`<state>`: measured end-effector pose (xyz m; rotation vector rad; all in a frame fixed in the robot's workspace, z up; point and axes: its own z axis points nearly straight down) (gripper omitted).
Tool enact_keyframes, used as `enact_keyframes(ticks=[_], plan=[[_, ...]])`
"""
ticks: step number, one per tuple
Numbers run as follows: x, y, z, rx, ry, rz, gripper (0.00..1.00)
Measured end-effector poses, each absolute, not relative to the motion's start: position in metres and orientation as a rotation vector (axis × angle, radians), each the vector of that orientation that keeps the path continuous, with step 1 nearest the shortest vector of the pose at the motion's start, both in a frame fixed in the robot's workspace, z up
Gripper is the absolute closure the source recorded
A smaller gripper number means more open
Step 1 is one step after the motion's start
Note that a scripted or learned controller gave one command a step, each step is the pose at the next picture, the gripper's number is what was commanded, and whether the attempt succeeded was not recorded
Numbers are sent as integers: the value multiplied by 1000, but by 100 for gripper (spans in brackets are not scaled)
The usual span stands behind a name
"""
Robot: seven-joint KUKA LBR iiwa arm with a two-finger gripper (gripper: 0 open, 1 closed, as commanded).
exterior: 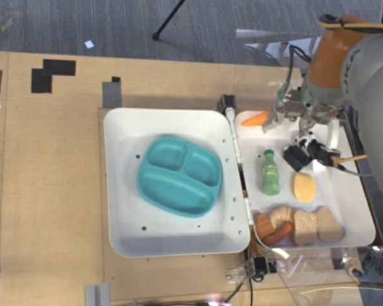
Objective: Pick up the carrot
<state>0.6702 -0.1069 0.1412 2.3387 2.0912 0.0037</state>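
The orange carrot (253, 119) lies in the far left corner of the right bin (364, 225), pointing left toward the bin's wall. My gripper (282, 123) hangs low just to the right of it, with its left side right at the carrot's thick end. I cannot make out whether the carrot is between the jaws or merely beside them. The grey arm with its orange band (332, 59) comes in from the upper right.
In the right bin are a green bottle (270, 172), a yellow oval piece (304, 187), two bread chunks (318, 226) and a sausage with a bun (273, 227). The left bin (124, 234) holds a teal divided plate (180, 176).
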Motion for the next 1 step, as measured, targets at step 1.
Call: enact_keyframes(ticks=[1], plan=[[670, -107, 141, 2339, 2091, 4, 0]])
